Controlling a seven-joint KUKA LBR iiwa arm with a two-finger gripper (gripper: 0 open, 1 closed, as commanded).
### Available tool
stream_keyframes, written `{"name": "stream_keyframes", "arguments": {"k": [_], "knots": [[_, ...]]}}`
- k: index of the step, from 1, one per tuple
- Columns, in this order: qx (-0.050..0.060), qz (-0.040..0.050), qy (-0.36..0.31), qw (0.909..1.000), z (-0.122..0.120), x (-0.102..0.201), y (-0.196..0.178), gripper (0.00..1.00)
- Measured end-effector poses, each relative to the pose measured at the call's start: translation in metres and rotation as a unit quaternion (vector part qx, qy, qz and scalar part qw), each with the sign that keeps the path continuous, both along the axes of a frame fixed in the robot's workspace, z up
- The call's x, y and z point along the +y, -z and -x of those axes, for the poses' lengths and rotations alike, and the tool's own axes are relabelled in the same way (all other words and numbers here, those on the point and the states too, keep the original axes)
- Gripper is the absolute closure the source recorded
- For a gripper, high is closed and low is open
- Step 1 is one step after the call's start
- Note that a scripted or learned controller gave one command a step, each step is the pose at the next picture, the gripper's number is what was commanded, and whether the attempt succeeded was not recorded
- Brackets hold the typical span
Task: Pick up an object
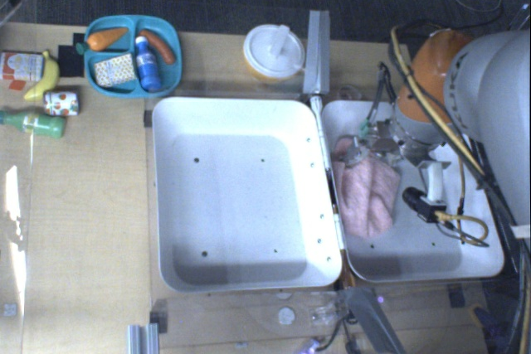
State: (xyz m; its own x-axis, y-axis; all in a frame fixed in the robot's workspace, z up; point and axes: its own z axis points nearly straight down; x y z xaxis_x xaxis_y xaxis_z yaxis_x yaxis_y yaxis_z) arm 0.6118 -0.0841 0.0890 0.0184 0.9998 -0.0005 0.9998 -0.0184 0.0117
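A soft pink cloth-like object (367, 196) lies bunched in the left part of the right bin (473, 261). My gripper (372, 147) hangs over that bin, directly at the pink object's far end and low above it. The grey arm with its orange band (431, 66) comes in from the right and covers the bin's far right corner. Whether the gripper touches the pink object is hidden by the wrist.
The left bin (166, 203) sits beside the right one, with a metal divider post (316, 54) behind their joint. A white lidded cup (274, 51) stands behind the bins. At the far left are a teal plate (170, 41) of toy food, a banana (43, 77), a can (61, 103) and a green bottle (33, 123).
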Motion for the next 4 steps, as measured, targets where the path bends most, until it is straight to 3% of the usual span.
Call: {"name": "stream_keyframes", "arguments": {"k": [1, 2, 3, 4], "knots": [[0.001, 0.0009, -0.077, 0.997, -0.033, -0.003, 0.001, 0.0], [0.001, 0.0013, -0.107, 0.9943, 0.002, -0.019, 0.0, 0.0], [0.0, 0.0026, -0.163, 0.9866, 0.079, -0.038, -0.001, 0.0], [-0.001, 0.0013, -0.126, 0.992, 0.014, -0.007, 0.0, 0.0]]}}
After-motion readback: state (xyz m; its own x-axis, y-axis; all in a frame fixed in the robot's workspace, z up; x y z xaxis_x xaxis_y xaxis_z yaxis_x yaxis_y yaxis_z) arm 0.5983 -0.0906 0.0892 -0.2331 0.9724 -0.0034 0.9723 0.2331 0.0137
